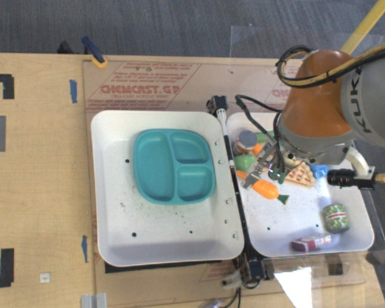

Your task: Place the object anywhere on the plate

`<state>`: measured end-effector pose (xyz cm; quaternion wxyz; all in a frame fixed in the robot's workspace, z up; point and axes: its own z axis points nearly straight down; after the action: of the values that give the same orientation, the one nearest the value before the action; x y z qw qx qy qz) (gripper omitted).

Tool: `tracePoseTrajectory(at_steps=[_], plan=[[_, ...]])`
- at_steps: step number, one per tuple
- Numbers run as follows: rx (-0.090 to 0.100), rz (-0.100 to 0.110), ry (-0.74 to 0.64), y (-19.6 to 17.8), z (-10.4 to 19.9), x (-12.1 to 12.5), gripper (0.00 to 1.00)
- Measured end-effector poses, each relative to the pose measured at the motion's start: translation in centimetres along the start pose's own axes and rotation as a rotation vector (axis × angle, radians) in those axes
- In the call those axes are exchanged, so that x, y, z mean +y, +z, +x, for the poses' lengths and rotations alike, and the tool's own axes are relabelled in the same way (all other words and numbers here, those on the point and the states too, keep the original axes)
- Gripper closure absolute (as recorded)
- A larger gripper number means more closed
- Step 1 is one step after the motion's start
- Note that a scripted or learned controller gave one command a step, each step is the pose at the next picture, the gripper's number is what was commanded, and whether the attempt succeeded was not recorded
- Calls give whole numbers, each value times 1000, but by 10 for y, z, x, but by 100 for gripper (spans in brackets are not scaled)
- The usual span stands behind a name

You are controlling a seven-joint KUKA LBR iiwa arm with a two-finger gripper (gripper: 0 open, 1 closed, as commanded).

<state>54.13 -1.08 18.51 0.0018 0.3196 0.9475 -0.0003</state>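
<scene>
Bench [38, 191] with 2 white bins [167, 242]

Two shallow white bins [115, 236] are sitting side by side. One teal three-compartment plastic plate [173, 165] is lying in the left bin. One orange toy carrot [267, 190], one pizza slice [299, 175], one green speckled ball [336, 217] and one red-and-purple packet [311, 242] are lying in the right bin.

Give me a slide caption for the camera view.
KUKA arm's tool hovers by a toy carrot in the right bin; the teal plate waits left.
</scene>
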Motion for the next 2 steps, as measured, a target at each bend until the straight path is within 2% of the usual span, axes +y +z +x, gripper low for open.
tracePoseTrajectory(at_steps=[1,2], plan=[[0,-6,-91,-21,30,84,100],[1,-8,-9,-67,82,198,100]])
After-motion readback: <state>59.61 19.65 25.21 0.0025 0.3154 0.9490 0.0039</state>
